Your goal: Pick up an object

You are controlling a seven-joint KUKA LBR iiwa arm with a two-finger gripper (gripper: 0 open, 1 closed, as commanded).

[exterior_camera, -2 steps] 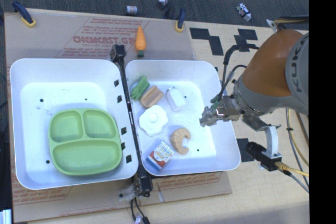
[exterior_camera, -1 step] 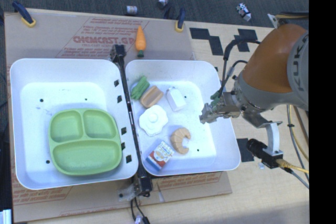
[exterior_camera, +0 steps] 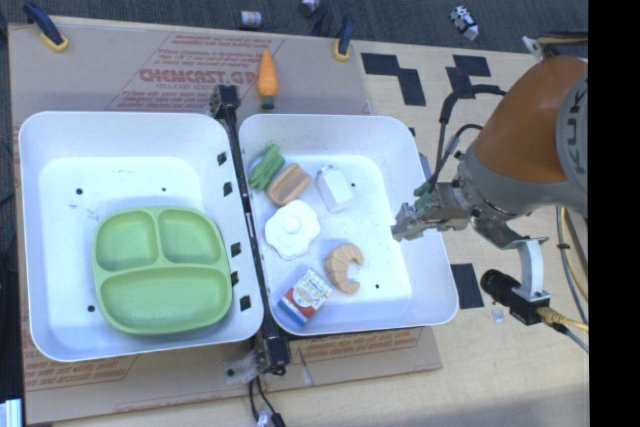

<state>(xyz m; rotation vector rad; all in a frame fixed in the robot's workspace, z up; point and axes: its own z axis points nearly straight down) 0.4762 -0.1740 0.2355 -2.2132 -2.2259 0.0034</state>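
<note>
The right bin (exterior_camera: 400, 140) holds several toy foods: a green vegetable (exterior_camera: 265, 166), a brown bread slice (exterior_camera: 289, 184), a white block (exterior_camera: 334, 188), a fried egg (exterior_camera: 292, 227), a croissant (exterior_camera: 346, 268) and a small carton (exterior_camera: 308, 294). My gripper (exterior_camera: 408, 223) hangs over the bin's right wall, right of the croissant and the white block, apart from all of them. Nothing shows between its fingers. The grey arm with its orange band (exterior_camera: 535, 120) reaches in from the right.
The left bin (exterior_camera: 40, 145) holds a green divided plate (exterior_camera: 162, 269). A toy carrot (exterior_camera: 266, 75) lies on the cardboard behind the bins. Clamps sit at the bench's back edge, with small bits on the dark floor beyond.
</note>
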